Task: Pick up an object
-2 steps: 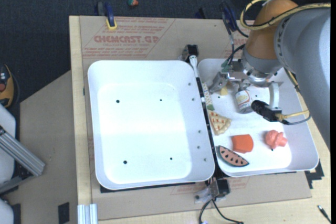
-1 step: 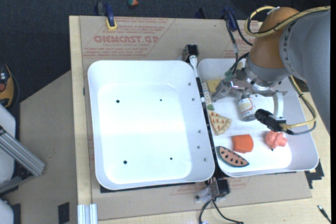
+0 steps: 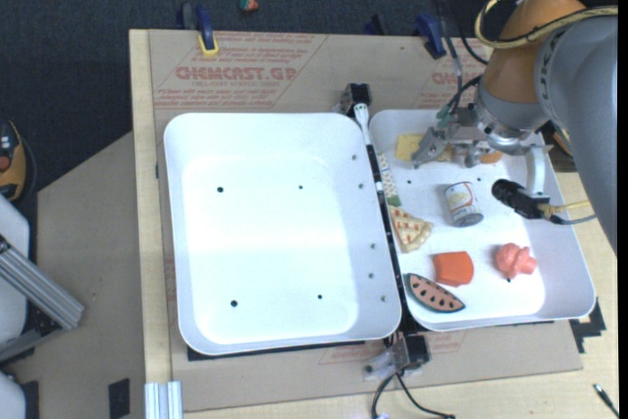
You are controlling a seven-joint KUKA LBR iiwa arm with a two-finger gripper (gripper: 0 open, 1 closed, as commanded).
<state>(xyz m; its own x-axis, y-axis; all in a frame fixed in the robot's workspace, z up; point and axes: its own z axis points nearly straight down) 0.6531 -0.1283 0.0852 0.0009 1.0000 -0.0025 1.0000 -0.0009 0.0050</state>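
The claw (image 3: 453, 144) sits low in the right bin (image 3: 574, 294), at its far end. Whether it is open or shut cannot be told, nor whether it grips anything. A yellow piece (image 3: 408, 147) lies just left of the claw. The can (image 3: 460, 204) lies nearer than the claw. Near the can: waffle (image 3: 411, 229), orange block (image 3: 452, 268), pink lump (image 3: 514, 260), melon slice (image 3: 434, 293). The left bin (image 3: 196, 137) adjoins on the counter (image 3: 147, 103).

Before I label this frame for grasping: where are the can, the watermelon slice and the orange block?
can (image 3: 461, 204), camera view, its side.
watermelon slice (image 3: 435, 293), camera view, its red face.
orange block (image 3: 452, 268), camera view, its top.
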